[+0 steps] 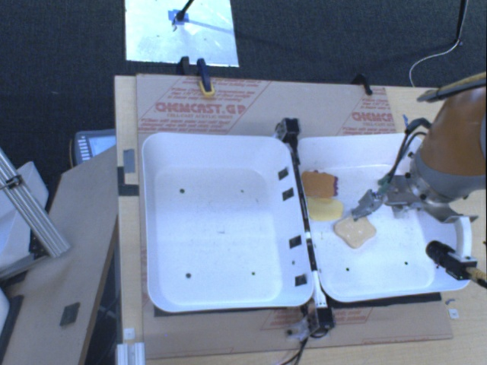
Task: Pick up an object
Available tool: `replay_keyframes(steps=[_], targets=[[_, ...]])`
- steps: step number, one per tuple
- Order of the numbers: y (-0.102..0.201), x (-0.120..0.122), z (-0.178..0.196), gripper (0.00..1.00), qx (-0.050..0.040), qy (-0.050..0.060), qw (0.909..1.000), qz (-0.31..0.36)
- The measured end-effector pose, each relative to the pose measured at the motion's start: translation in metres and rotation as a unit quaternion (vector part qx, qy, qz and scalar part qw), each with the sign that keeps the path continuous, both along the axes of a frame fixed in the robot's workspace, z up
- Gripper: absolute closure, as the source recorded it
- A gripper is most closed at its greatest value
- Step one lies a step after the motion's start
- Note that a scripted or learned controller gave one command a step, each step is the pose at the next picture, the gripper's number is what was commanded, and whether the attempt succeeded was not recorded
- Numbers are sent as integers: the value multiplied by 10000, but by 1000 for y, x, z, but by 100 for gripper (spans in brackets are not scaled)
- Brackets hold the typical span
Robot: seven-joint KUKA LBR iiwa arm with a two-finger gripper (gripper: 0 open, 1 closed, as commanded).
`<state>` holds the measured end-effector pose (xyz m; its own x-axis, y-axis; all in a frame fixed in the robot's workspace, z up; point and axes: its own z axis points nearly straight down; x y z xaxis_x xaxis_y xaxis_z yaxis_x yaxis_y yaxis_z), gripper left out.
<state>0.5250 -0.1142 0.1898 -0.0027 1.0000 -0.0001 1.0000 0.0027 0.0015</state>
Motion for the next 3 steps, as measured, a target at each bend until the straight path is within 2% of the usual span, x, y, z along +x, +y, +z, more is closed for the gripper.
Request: replay_keyframes(steps=[1, 2, 3], targets=[[0, 1, 11, 100, -2, -14, 10000, 10], [89, 22, 176, 100, 13, -104, 9999, 62], [166, -40, 197, 100, 21, -14, 10000, 56]])
